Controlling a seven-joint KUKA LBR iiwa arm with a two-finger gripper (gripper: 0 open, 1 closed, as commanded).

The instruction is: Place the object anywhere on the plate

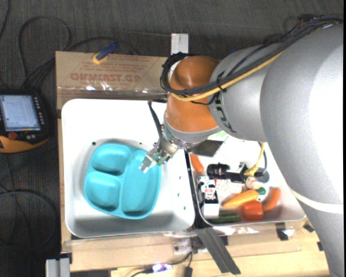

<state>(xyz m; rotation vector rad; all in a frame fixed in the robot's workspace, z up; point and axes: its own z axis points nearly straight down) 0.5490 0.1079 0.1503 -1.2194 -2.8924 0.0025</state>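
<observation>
The blue divided plate point(122, 183) sits at lower left of centre. The gripper point(151, 162) is poised over its right rim; its grip cannot be told. Any release is best made lower, inside the rim.

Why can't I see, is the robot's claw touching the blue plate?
Cannot tell. In the camera view the gripper overlaps the blue plate's right edge, but the top-down slant hides any gap.

The arm point(288, 97) covers much of the right bin point(288, 215) behind the hand point(153, 161). Whatever small thing sits between the hand's fingers is too small to identify.
</observation>
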